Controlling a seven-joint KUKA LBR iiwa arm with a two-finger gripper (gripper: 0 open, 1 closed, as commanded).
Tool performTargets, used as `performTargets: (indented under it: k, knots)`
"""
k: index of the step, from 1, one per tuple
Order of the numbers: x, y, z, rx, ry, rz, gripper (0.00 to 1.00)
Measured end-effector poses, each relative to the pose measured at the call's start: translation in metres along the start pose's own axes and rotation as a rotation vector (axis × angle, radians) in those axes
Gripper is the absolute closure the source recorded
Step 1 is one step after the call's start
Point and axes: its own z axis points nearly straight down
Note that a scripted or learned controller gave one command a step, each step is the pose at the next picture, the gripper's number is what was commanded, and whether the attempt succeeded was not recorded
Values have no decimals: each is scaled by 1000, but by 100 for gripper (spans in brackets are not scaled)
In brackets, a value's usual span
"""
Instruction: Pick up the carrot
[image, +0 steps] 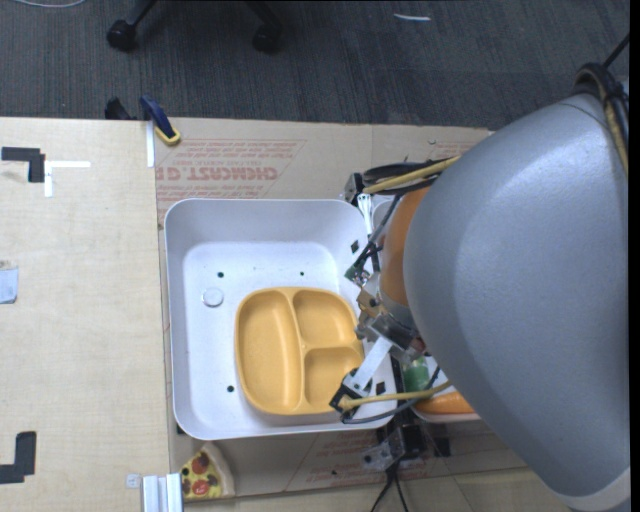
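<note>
Camera view, arm (520, 290) low over right bin, gripper prob hidden

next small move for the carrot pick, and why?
Probably a short lift straight up, then re-check. The arm covers most of the right bin, so the gripper cannot be judged. An orange sliver, possibly the carrot, shows at the arm's lower edge beside something green. The yellow divided tray sits in the left bin, away from the pick.

white bin (190, 330) | yellow divided tray (290, 345) | grey arm (530, 300)
</note>
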Motion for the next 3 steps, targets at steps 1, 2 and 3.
performTargets:
  k: [1,2,3]
  knots:
    - [63,61,-60,56,46,-341,100]
    - [116,-1,20,64,36,-15,100]
    - [135,-76,1,68,33,181,100]
